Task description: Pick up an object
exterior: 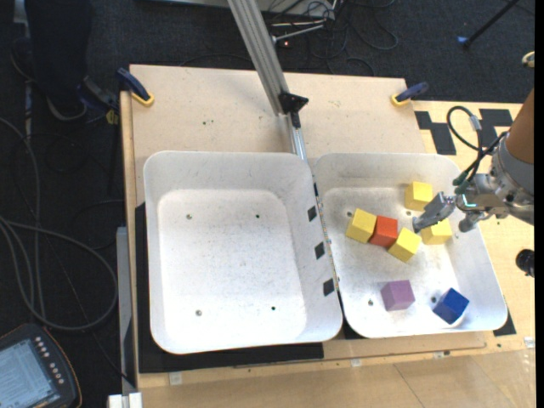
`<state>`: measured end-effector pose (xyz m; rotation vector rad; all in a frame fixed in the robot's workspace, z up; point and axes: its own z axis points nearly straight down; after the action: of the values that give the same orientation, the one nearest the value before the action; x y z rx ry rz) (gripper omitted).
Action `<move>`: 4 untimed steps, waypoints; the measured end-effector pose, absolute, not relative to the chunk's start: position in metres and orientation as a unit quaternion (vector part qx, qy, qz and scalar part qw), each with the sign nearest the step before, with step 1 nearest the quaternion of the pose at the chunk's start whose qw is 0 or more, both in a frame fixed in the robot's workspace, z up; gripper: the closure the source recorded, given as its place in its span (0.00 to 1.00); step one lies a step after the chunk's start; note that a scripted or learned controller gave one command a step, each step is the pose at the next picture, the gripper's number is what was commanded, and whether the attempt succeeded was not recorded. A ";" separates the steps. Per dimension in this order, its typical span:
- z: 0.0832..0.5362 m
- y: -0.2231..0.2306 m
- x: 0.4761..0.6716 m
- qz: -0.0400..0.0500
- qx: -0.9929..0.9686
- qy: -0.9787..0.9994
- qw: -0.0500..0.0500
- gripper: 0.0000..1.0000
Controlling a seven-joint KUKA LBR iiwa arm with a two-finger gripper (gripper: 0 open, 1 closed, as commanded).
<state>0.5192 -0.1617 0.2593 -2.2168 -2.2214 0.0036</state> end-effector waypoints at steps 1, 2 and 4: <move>0.261 -0.162 0.520 0.000 -0.707 -0.707 0.000 0.00; 0.215 -0.169 0.522 0.002 -0.708 -0.706 0.002 0.00; 0.101 -0.159 0.517 0.002 -0.708 -0.707 0.003 0.00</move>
<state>0.5171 -0.1587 0.1009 -2.2185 -2.2153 0.0057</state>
